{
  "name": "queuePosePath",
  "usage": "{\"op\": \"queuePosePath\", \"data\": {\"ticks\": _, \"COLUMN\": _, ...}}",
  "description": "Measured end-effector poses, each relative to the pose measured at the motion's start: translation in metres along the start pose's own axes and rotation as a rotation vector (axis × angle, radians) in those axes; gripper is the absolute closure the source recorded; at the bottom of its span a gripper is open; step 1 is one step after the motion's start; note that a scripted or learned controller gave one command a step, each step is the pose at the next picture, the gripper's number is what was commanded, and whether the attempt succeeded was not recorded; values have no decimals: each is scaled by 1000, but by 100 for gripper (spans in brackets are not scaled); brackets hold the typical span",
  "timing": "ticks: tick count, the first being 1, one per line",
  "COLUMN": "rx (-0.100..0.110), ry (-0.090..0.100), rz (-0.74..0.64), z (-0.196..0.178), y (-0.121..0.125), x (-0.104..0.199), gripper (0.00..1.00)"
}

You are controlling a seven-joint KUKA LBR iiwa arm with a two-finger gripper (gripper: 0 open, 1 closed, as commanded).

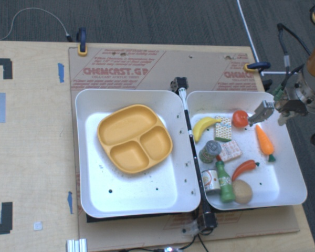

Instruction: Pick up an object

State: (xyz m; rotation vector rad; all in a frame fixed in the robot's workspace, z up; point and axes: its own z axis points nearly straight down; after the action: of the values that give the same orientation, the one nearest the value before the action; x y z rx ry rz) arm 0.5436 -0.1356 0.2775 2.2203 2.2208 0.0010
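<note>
The right bin [289, 190] holds several toy foods: a yellow banana [203, 126], a red tomato [240, 118], an orange carrot [264, 141], a red chili pepper [244, 168], a green bottle [224, 181], a tan potato [243, 191], a small can [209, 180], a grey round tin [210, 150] and two patterned cracker blocks [227, 140]. My gripper [273, 112] hovers at the bin's upper right, just right of the tomato and above the carrot. Its two fingers stand apart with nothing between them.
The left bin [89, 193] holds a yellow three-compartment plate [135, 138]. Both bins rest on a cardboard sheet [121, 67] held by clamps [82, 41]. A black divider clip [179, 84] sits between the bins. Cables trail at the upper right.
</note>
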Motion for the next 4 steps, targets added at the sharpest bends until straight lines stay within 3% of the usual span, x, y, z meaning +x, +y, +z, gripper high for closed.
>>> {"op": "queuePosePath", "data": {"ticks": 1, "rx": 2, "ry": 1, "rz": 0, "z": 178, "y": 35, "x": 38, "gripper": 0}}
{"op": "queuePosePath", "data": {"ticks": 2, "rx": -11, "ry": -3, "rz": 1, "z": 187, "y": 23, "x": 42, "gripper": 0}}
{"op": "queuePosePath", "data": {"ticks": 3, "rx": -18, "ry": -10, "rz": 3, "z": 176, "y": 24, "x": 39, "gripper": 100}}
{"op": "queuePosePath", "data": {"ticks": 4, "rx": 3, "ry": 0, "rz": 2, "z": 177, "y": -65, "x": -6, "gripper": 100}}
